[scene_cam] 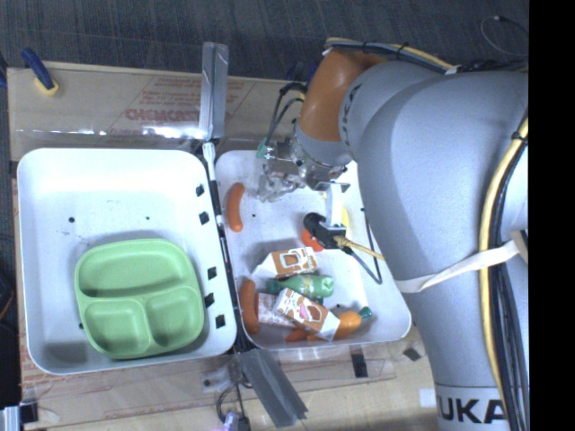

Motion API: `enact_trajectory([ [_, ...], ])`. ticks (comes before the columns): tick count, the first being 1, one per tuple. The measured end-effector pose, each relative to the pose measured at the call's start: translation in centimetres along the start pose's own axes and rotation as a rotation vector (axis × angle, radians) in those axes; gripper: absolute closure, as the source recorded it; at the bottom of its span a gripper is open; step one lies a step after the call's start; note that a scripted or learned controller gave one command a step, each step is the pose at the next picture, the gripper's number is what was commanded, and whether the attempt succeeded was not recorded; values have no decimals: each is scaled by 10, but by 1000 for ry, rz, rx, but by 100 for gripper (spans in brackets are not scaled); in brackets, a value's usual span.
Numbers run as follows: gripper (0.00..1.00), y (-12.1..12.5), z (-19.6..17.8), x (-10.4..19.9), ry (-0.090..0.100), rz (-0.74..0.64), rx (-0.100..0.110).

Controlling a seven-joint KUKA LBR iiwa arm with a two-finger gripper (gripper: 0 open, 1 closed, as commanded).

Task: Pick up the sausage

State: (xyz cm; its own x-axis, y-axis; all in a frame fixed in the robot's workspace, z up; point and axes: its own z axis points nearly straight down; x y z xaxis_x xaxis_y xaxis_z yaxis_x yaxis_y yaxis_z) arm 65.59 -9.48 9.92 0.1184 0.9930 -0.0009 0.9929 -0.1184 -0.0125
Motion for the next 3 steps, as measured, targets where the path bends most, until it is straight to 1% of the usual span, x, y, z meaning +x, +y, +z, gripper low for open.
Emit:
enact_trajectory([
  [1, 100, -39, 10, -71, 3, 291, -3],
  [2, 100, -28, -4, -90, 4, 570, -6],
  [3, 100, -111, -89, 14, 5, 892, -1],
])
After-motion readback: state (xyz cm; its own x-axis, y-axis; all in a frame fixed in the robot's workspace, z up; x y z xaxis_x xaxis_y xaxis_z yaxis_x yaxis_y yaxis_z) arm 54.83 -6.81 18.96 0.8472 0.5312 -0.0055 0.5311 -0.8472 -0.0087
